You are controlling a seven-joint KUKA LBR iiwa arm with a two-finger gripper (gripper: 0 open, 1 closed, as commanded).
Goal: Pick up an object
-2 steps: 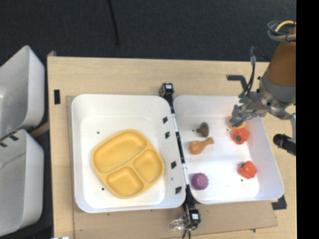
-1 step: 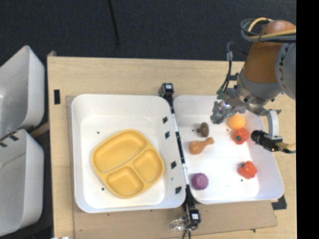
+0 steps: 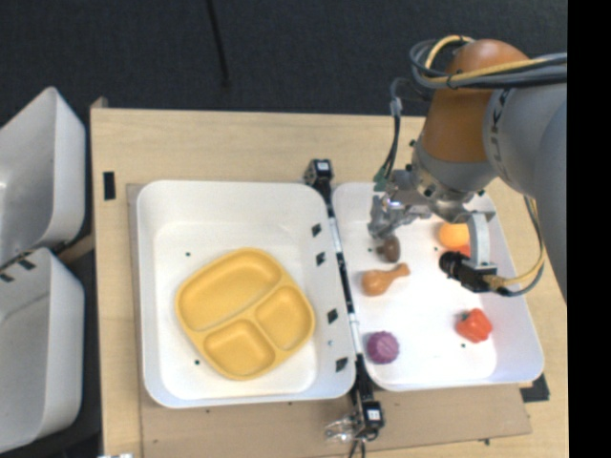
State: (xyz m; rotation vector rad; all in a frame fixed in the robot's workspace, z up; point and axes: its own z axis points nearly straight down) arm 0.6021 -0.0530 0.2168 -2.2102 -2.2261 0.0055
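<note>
The right bin [image 3: 516, 356] holds several toy foods. A tan drumstick [image 3: 383, 278] lies near its left wall, and a small brown piece [image 3: 389, 248] sits just above it. A purple round item [image 3: 383, 346] rests at the front left, a red one [image 3: 474, 325] at the right, and an orange one [image 3: 454, 234] is partly hidden by the wrist. My gripper [image 3: 385, 222] hangs over the bin's back left part, right above the brown piece, with its tips reaching down to it.
The left bin [image 3: 158, 256] holds a yellow divided plate [image 3: 244, 311]. A row of black clips [image 3: 334, 265] runs along the ridge between the bins. A black part [image 3: 465, 271] on the arm hangs over the right bin. Wooden bench surrounds both bins.
</note>
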